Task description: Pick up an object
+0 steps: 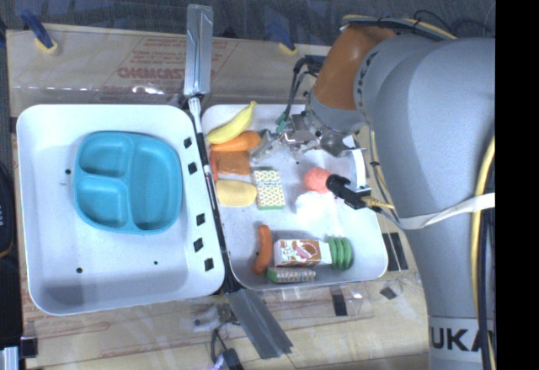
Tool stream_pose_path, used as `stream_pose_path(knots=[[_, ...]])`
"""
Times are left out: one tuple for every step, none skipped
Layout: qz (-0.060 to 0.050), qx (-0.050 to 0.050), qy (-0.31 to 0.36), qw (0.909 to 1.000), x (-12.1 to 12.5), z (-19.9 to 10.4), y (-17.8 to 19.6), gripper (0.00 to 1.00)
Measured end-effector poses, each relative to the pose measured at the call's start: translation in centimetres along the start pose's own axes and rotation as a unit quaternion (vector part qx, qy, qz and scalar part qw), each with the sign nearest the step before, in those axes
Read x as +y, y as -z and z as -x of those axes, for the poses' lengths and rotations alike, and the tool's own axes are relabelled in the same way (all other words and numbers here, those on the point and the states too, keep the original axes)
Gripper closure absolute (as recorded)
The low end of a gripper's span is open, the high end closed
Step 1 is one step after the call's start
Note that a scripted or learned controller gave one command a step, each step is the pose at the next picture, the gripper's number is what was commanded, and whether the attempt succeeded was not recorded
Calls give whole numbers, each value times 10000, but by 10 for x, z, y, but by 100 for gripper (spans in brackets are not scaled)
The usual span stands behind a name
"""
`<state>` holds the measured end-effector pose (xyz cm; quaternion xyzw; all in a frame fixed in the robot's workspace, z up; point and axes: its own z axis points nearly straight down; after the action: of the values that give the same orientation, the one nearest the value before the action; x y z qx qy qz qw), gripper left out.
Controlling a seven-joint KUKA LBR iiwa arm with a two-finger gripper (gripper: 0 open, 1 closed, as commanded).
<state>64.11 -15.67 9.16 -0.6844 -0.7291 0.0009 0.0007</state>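
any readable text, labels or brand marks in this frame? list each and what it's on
"UKA", the visible part of a larger mark cut off at the frame edge: on the base of the grey arm.
Red printed lettering on the board behind the bins: too blurred to read.
Print on the small carton in the right bin: too small to read.
The patterned card shows coloured dots, no legible words.

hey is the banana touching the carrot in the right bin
Touching. The camera view shows the yellow banana lying directly against the top edge of the orange carrot with no white bin floor between them, near the right bin's left wall.
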Motion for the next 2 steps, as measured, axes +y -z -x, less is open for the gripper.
stream_pose_path(knots=[[8, 1, -705, 9975, -3, 1, 68, 0], [12, 0, -1526, 9883, 15, 30, 80, 0]])
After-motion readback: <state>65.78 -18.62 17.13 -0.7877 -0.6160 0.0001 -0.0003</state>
